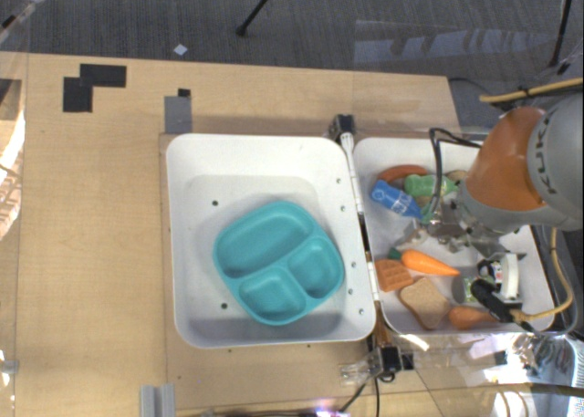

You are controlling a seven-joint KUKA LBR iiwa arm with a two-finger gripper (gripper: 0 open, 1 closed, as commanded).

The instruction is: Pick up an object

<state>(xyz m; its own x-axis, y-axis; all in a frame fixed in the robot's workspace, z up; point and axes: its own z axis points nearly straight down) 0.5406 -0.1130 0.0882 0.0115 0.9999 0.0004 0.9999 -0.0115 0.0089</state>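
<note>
Bench (91, 251), pale wood, bearing two shallow white bins side by side. Left bin (196, 178): holds one teal divided plate (278, 263) with three compartments, lying tilted near the bin's middle. Right bin (538, 287): holds a cluster of play-food pieces. At 12 o'clock of that bin, a reddish-brown sausage shape (401, 172), with a green item (422, 186) just beside it at its 4 o'clock. At 10 o'clock, a blue bottle (392, 198) carrying a pale label; its print is too small to read. Near the middle, an orange carrot (429, 265) lying pointed toward 3 o'clock. At 8 o'clock, an orange waffle-like piece (392, 275); at 6 o'clock, a tan bread slice (424, 302) and beside it an orange-red rounded item (467, 317). Arm entering from 3 o'clock; grey letters on its housing are partly cut off. Gripper (449, 228) low over the bin, just above the carrot and beside the bottle; jaw state cannot be told.
</note>
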